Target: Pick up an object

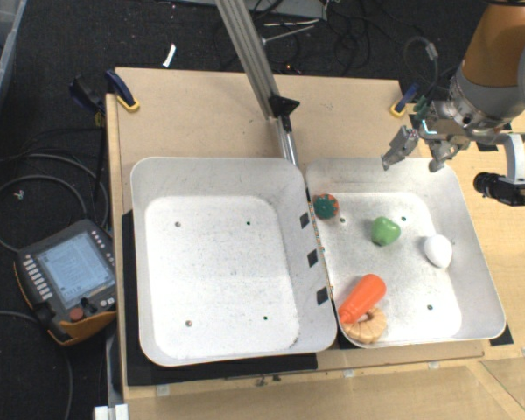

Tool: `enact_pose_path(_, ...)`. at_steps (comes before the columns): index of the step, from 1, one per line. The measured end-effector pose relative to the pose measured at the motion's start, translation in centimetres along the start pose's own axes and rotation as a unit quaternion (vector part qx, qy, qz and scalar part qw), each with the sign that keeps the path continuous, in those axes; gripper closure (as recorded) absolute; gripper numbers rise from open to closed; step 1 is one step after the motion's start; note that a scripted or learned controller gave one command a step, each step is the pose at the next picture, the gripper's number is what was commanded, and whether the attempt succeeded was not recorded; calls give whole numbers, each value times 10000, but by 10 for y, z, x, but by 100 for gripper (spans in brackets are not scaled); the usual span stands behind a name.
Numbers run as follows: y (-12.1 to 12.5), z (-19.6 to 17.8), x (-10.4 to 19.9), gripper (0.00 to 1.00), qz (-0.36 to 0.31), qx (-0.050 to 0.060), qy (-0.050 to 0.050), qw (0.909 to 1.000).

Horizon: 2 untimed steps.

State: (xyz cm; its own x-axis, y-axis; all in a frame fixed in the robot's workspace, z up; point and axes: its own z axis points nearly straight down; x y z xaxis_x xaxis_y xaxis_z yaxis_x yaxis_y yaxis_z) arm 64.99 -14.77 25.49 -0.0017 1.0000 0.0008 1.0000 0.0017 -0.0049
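Observation:
The right bin (472, 261) holds several small objects. A green rounded piece (385, 231) lies near its middle, and a white egg-shaped one (437, 250) sits to its right. A small teal and red ball (325, 206) rests by the bin's left wall. An orange carrot-like piece (362, 297) leans on a tan ring-shaped item (368, 325) at the front. My gripper (417, 152) hangs over the far edge of the right bin, above and behind the objects. It is open, its two fingers spread apart with nothing between them.
The left bin (219, 261) sits beside the right one on the wooden bench (201, 112). A metal pole (249, 51) slants in from the top to the bins' shared far corner. Clamps (122, 90) sit at the bench's far corners. A teach pendant (66, 274) lies off the bench at left.

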Motion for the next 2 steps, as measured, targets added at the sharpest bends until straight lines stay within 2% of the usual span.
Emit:
enact_pose_path(1,0,-3,0,0,-5,-17,-7,10000)
enact_pose_path(2,9,46,3,0,-10,-2,-3,10000)
